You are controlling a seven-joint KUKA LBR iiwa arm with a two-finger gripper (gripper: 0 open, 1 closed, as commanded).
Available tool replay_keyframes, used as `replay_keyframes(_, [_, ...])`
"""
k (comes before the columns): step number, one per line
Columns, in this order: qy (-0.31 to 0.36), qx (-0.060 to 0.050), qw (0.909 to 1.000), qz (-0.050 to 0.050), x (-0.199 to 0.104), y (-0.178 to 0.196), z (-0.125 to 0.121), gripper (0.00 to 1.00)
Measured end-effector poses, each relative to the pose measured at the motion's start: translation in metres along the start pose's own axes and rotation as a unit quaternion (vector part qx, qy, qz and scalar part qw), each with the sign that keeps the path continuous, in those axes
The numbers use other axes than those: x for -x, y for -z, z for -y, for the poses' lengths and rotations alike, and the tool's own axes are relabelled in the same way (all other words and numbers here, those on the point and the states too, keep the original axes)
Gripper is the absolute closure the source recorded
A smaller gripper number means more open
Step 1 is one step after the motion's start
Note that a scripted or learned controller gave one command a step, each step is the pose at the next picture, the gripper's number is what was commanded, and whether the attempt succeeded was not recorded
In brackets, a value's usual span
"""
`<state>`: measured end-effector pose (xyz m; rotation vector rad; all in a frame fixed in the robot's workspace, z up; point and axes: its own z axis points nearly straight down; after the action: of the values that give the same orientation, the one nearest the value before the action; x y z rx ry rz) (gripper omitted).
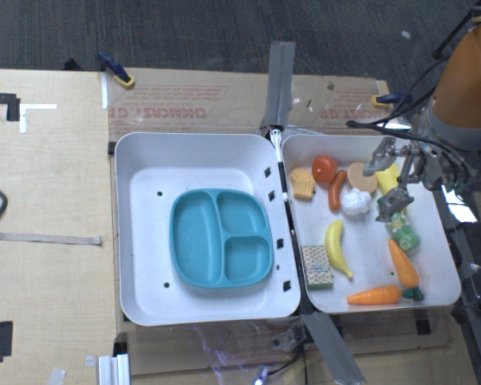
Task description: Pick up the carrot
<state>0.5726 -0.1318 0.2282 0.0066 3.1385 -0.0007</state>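
Carrots lie in the right bin — two of them, both toward its near right corner. One carrot rests flat along the near wall, its green top pointing right; the other carrot lies at a slant just above it, the two nearly meeting at the corner. The gripper hangs over the far right part of the same bin, well apart from both carrots, above a yellow item and a green block. Whether it is released or clenched cannot be told from this angle, and nothing is seen in its grasp. Also in this bin are a banana, a tomato, a white ball and a checkered sponge. The left bin holds a blue divided tray.
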Motion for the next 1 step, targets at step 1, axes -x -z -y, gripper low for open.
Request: replay_keyframes(1, [0.073, 0.000, 0.9973, 0.000, -0.0434, -0.1324, 0.0523, 0.00])
